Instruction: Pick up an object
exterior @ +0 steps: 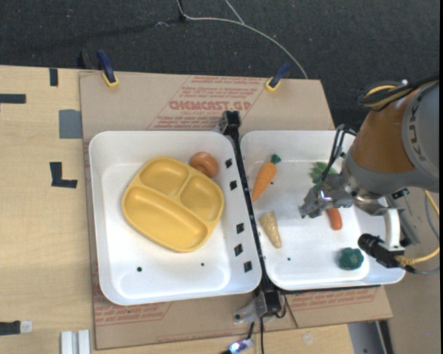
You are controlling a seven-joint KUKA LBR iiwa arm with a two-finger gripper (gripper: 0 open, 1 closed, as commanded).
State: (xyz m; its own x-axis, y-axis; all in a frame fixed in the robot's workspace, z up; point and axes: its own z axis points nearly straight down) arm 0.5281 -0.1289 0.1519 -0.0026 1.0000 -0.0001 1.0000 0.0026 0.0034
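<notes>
My gripper (pixel 315 203) hangs low over the middle of the right bin (pixel 303 271), reaching in from the right. Just to its right lies a small red-orange piece (pixel 335 219), partly covered by the wrist. A leafy green item (pixel 321 172) pokes out behind the gripper. An orange carrot (pixel 264 179) lies near the bin's left wall, with a pale cone-shaped vegetable (pixel 271 229) below it. A dark green lump (pixel 350 258) sits at the bin's front right. Nothing is seen held.
The left bin (pixel 111 271) holds a yellow divided plate (pixel 173 202) and a brown-orange round item (pixel 204 164) behind it. A black divider with clips (pixel 240 198) runs between the bins. Both bins rest on a cardboard sheet (pixel 199 98).
</notes>
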